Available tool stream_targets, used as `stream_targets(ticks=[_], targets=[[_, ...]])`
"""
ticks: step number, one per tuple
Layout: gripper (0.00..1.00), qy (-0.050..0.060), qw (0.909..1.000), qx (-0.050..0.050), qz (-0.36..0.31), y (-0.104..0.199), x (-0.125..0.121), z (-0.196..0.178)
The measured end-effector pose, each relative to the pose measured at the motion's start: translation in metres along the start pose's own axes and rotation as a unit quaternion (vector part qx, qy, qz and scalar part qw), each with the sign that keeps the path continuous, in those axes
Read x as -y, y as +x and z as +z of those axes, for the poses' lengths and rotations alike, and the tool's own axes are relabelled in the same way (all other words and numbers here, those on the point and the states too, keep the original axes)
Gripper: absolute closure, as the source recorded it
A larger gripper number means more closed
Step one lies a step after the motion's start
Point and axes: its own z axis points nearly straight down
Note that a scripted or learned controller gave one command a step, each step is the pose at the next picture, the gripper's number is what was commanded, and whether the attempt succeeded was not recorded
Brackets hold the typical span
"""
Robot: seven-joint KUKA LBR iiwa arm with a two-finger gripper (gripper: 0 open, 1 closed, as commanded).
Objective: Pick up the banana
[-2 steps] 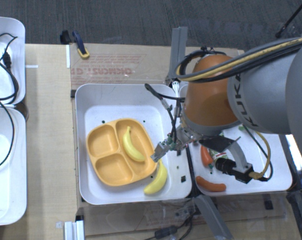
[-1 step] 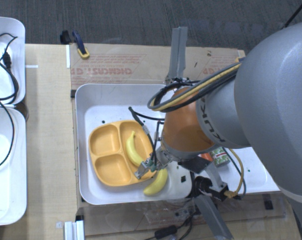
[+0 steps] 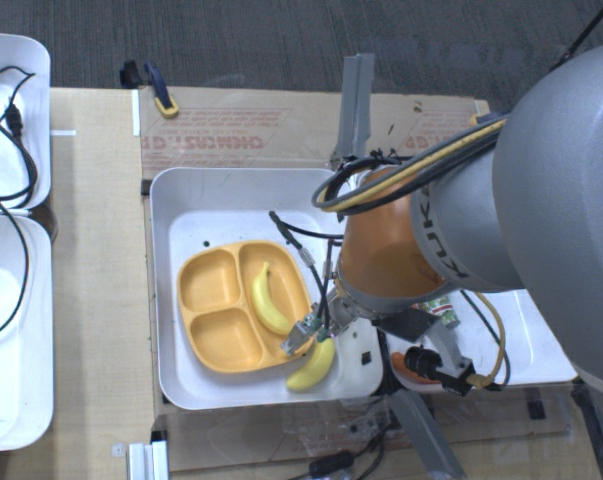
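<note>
**Down at the tray rim, two bananas close by**

Here, gripper (image 3: 303, 339) low over the near right rim of the yellow divided tray (image 3: 213, 290) inside the white bin (image 3: 169, 268). One banana (image 3: 269, 301) lying in the tray's right compartment; another banana (image 3: 314, 365) just outside the rim, beside the gripper. Jaw state: cannot tell.

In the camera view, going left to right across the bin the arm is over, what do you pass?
Bin's left wall → yellow divided plate → banana on the plate → second banana at the plate's edge → arm's orange band.
</note>
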Motion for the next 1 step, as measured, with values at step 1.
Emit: stream_targets(ticks=[1], targets=[[1.0,0.005,1.0,-0.002,0.004,-0.001,0.0031,-0.0029]])
